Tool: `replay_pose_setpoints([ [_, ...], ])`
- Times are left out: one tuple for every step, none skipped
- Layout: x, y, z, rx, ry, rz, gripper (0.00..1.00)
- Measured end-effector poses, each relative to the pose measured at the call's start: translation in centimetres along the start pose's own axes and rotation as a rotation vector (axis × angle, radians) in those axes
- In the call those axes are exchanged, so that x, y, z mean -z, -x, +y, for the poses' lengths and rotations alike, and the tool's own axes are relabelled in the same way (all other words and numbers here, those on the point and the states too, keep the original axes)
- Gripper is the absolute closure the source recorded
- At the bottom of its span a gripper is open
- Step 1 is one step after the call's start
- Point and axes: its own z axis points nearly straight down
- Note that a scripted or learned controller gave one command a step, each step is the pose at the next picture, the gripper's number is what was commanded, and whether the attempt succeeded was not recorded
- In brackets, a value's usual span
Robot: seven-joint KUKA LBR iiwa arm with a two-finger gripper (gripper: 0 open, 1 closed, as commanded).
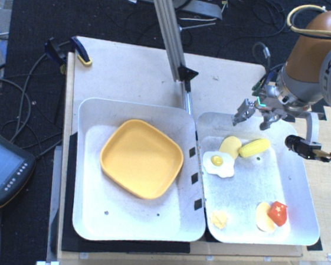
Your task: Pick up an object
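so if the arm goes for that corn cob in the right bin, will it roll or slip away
The yellow toy corn cob looks rounded and elongated, so a sideways nudge would probably roll it. It looks like smooth plastic, so it may slip from a shallow grasp. It lies touching the pale yellow rounded piece, which might block rolling that way. The end effector hovers just above it.
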Motion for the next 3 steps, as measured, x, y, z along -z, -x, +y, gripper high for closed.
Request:
replay_pose_setpoints([
  [0.0,0.0,0.0,0.000,0.000,0.000,0.00],
  [-4.3,0.1,-0.1,0.000,-0.004,0.000,0.00],
  [-8.8,0.5,0.4,0.000,-0.004,0.001,0.00],
])
